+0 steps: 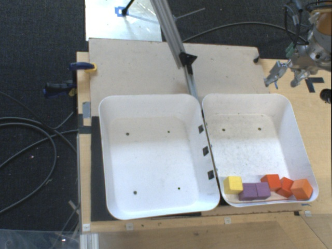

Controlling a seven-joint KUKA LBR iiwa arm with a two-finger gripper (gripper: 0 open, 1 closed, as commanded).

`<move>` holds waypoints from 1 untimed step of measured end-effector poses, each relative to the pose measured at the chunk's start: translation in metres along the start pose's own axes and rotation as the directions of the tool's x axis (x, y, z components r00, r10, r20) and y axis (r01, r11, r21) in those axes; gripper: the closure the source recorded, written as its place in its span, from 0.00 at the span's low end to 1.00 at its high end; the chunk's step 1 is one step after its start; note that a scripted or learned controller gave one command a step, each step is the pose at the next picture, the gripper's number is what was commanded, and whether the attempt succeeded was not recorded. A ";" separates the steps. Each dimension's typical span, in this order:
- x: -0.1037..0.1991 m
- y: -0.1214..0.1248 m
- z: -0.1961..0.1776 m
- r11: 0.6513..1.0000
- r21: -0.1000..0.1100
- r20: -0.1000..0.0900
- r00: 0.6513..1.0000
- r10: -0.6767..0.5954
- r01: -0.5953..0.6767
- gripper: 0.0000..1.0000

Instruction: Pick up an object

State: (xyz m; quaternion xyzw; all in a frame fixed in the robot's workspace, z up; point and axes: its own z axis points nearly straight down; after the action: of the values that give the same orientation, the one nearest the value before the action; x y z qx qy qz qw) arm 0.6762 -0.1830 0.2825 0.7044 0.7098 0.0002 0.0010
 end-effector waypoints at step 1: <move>0.034 -0.078 0.074 1.000 0.012 -0.005 1.000 0.006 -0.006 0.00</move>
State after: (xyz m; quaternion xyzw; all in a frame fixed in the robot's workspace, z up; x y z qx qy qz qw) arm 0.5979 -0.1495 0.2080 0.7065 0.7077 -0.0024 -0.0050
